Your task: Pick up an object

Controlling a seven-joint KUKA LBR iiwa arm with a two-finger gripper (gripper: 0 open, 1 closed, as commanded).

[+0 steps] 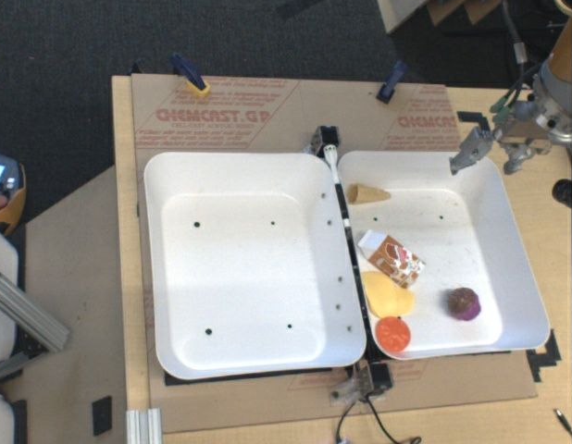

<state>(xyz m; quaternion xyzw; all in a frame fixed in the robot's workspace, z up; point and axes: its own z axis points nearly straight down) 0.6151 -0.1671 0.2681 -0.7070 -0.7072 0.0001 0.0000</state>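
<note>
Right bin [508, 213] contains five items: one tan wedge [368, 193], one snack packet [391, 258], one yellow piece [389, 296], one orange-red disc [392, 334], one purple ball [464, 303]. The hand [496, 152] hangs at the bin's far right corner, fingers spread, gripping nothing.

You are seeing open floor lying across the shallow white right bin [508, 213], while small objects are crowding its near-left corner.
</note>
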